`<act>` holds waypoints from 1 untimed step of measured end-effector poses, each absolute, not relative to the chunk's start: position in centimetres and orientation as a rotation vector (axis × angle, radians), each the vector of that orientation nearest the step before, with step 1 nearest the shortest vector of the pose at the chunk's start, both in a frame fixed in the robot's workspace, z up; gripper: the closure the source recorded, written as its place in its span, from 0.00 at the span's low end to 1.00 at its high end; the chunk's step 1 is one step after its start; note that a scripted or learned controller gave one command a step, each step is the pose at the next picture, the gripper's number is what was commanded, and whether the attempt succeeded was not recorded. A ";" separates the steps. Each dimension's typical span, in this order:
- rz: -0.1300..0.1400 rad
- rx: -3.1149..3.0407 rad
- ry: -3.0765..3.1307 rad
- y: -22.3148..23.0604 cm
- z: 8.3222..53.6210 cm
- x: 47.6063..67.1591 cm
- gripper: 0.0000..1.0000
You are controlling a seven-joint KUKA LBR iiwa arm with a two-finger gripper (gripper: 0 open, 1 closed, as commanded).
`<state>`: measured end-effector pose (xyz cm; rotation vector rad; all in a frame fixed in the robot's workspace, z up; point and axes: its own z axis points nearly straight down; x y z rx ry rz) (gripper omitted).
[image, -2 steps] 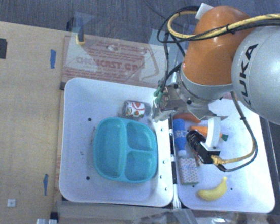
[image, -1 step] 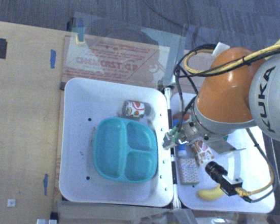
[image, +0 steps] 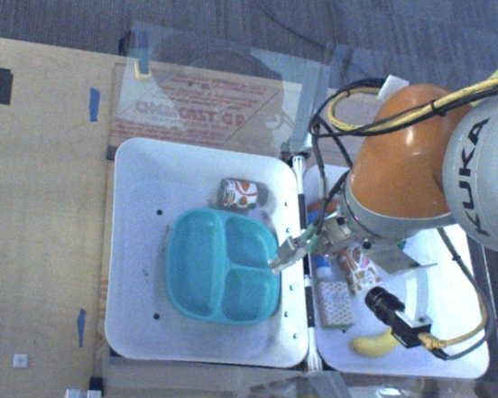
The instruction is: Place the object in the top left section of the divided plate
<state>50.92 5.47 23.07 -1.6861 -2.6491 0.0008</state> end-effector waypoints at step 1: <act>-0.003 -1.349 -2.842 8.5 30.6 65.8 0.00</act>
